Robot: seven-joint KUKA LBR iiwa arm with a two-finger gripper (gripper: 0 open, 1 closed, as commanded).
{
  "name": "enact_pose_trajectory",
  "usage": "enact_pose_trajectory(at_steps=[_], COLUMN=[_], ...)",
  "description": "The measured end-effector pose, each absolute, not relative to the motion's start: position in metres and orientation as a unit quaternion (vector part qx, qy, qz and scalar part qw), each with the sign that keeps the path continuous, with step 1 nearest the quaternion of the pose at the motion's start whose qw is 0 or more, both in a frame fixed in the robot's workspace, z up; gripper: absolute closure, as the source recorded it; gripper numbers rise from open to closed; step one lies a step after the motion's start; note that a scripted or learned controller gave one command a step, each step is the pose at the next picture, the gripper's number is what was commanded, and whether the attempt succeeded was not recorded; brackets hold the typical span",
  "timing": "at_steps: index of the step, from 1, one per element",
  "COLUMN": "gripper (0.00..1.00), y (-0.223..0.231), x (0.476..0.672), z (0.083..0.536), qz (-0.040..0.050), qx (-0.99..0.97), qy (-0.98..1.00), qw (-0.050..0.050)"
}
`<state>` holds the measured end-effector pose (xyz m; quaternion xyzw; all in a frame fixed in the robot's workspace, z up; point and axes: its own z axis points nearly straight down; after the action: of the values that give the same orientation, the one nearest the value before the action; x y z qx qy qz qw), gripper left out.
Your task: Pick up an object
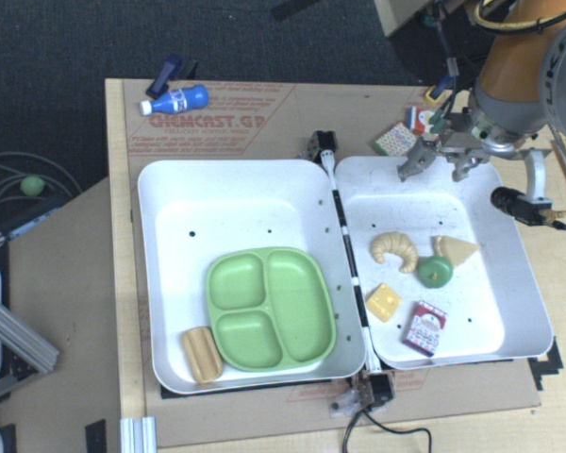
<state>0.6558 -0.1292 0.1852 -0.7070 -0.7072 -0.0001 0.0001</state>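
Two white bins sit side by side on the table [123,253], joined along a black seam.

Nearest, in the left bin [170,206]: a tan wafer-like block [202,354] at the front, touching the rim of a green divided plate [268,307] with three compartments.

Right bin [509,291], front to back: a red-and-white small carton [424,328] lying tilted near the front wall; a yellow cheese-like wedge [383,302] just behind and left of it; a green apple-like ball [435,271] at mid-bin; a croissant [395,248] just left of the ball; a pale cone-shaped wedge [456,249] just right of it, close to touching. All five lie loose on the bin floor.

Far side: the pincer [441,163] hangs over the back rim of the right bin, fingers spread apart, nothing between them. Grey arm with orange band [533,8] rises behind it to the right.

Beyond the bins, on the table: a patterned small card [394,141] beside the pincer, and a blue-and-white bottle [174,100] at the far left.
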Motion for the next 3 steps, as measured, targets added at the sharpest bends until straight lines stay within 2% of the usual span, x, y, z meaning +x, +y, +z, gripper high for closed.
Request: enact_pose_trajectory(at_steps=[1,2,3], gripper=[0.00,0.00,1.00], y=[-0.162,-0.137,-0.137], x=[0.587,0.528,0.529], z=[0.084,0.084,0.095], qz=[0.0011,0.0002,-0.0007], qx=[-0.707,-0.707,-0.708], qy=[-0.707,-0.707,-0.707], qw=[0.001,0.001,-0.001])
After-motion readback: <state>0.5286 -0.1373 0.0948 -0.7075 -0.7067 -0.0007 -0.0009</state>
